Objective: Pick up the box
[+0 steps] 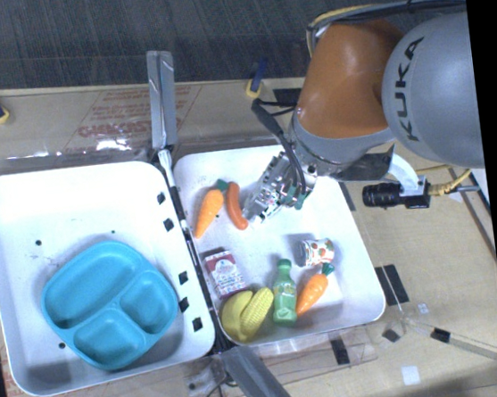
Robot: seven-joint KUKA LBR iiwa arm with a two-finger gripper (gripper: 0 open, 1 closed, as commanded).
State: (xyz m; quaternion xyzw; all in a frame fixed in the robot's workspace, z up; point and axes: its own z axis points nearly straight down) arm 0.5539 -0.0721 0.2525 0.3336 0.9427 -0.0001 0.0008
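**Ana:** Camera view had the hand point(271, 196) hanging over the upper part of the right bin point(357, 310), just right of a small carrot point(234, 206). Was it clenched or released?

**Ben:** I could not tell; it was a tangle of metal seen from above, and nothing was visibly between its parts.

**Ana:** And the box point(224, 271)?

**Ben:** It lay flat, low and left in that bin, close to the wall shared with the left bin point(7, 205), near a corn cob point(256, 308) and a green bottle point(283, 293). It was apart from the hand, so I judged the pick not yet made.

**Ana:** Why flat?

**Ben:** Probably just as it had landed. So near the wall, there was little room on that side.
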